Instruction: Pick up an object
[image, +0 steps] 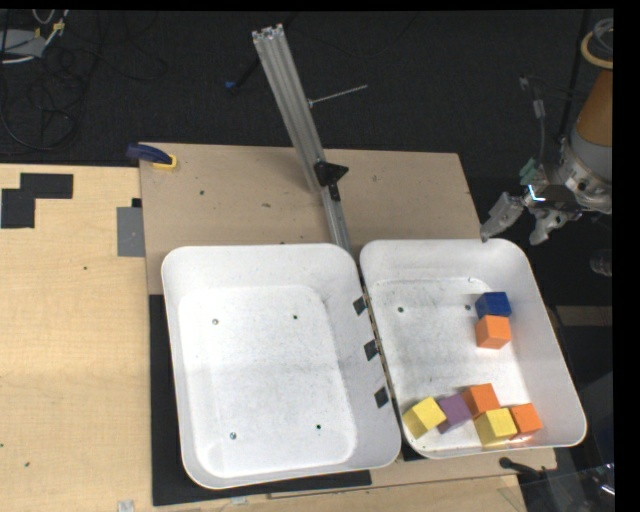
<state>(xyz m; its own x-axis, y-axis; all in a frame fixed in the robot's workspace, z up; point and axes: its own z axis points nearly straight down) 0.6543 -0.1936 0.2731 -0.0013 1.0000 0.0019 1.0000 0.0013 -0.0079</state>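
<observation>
Overall light: even and fairly bright on the surface (250, 190), from above.
Background: upper part of the frame is dark, cables barely readable.
Bins: the left bin (190, 300) and right bin (440, 265) are near overexposed, with little surface detail.
Shadows: soft and short; a faint darker band runs across the lower half of the left bin floor.
Sharpness: centre fairly crisp; the tool (522, 215) at the right edge is soft and dim.
Noise: mild grain in the dark areas.
</observation>
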